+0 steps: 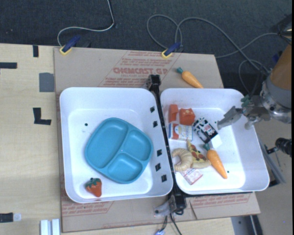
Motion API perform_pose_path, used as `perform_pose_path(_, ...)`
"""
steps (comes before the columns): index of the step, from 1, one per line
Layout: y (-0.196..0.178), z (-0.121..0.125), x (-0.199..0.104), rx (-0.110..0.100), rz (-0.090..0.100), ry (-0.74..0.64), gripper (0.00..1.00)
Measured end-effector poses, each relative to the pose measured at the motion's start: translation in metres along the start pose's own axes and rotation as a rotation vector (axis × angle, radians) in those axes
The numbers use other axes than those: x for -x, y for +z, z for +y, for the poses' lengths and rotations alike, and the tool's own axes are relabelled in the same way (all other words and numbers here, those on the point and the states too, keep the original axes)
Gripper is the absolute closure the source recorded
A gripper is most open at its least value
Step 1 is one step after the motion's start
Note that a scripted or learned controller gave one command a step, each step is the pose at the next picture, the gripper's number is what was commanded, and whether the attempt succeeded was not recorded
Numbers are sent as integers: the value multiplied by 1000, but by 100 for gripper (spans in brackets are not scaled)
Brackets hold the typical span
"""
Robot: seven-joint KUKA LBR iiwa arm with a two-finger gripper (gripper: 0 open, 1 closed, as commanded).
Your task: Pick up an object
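Note:
The right bin (pixel 250 151) holds a clutter of small items: an orange carton (pixel 173 113), a red block (pixel 186 116), a black-and-white toy (pixel 204 128), a carrot (pixel 217 163), a pale bread piece (pixel 183 159) and a white packet (pixel 192 176). My gripper (pixel 238 121) hangs over the bin's upper right part, to the right of the black-and-white toy and apart from it. Its two fingers stand spread, open, with nothing between them.
The left bin (pixel 71 131) carries a blue divided plate (pixel 119 149) and a strawberry (pixel 93 186) in its near left corner. A second carrot (pixel 191 78) lies on the cardboard behind the right bin. Cables run across the dark floor at the back.

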State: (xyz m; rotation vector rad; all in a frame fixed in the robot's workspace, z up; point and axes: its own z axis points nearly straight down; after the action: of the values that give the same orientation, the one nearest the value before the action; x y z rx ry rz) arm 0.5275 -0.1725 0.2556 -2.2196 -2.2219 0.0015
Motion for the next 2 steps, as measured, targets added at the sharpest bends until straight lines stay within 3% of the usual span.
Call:
perform_pose_path(1,169,23,-1,6,-1,-1,0)
perform_pose_path(2,169,86,-21,7,-2,-1,0)
